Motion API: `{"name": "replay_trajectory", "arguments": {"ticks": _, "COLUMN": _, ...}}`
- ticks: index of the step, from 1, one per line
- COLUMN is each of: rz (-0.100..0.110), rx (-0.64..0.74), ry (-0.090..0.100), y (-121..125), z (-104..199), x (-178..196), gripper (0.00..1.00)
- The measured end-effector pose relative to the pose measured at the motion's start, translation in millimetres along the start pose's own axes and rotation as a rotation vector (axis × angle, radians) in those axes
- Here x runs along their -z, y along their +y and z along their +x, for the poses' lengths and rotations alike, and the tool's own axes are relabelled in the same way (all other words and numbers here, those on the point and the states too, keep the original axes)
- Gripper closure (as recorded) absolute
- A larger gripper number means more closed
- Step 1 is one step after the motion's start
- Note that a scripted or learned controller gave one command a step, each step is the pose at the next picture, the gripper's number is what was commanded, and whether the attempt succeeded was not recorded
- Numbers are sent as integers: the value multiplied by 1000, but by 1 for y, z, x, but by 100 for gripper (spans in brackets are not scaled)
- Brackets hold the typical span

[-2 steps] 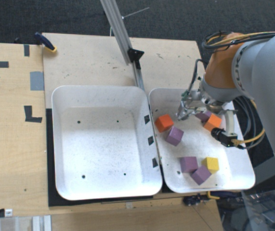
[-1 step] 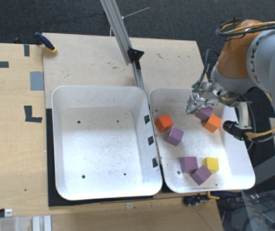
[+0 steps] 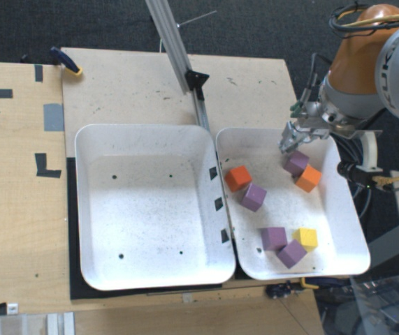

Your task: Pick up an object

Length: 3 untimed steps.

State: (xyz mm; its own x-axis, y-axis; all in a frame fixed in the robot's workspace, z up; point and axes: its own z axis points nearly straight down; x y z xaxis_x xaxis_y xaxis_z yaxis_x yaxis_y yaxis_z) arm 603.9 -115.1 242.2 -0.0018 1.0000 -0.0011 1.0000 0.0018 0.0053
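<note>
Gripper [image 3: 291, 144] hovers just above purple cube [image 3: 297, 163] — right bin [image 3: 349, 222].

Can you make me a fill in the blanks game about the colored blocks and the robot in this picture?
1. All the blocks lie in the ____ bin.
2. The block touching the yellow block and the block touching the orange block near the gripper are both ____.
3. The gripper hangs just above a ____ block.
4. The number of orange blocks in the bin is ____.

Missing words: right; purple; purple; two
</note>
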Motion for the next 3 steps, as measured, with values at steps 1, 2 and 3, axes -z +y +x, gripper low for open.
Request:
{"name": "replay_trajectory", "arguments": {"ticks": 1, "rz": 6, "rx": 5, "ry": 3, "y": -9, "z": 61, "x": 2, "gripper": 100}}
{"name": "replay_trajectory", "arguments": {"ticks": 2, "rz": 6, "rx": 6, "ry": 3, "y": -10, "z": 125, "x": 3, "gripper": 100}}
{"name": "replay_trajectory", "arguments": {"ticks": 3, "rz": 9, "rx": 4, "ry": 2, "y": -10, "z": 176, "x": -12, "gripper": 100}}
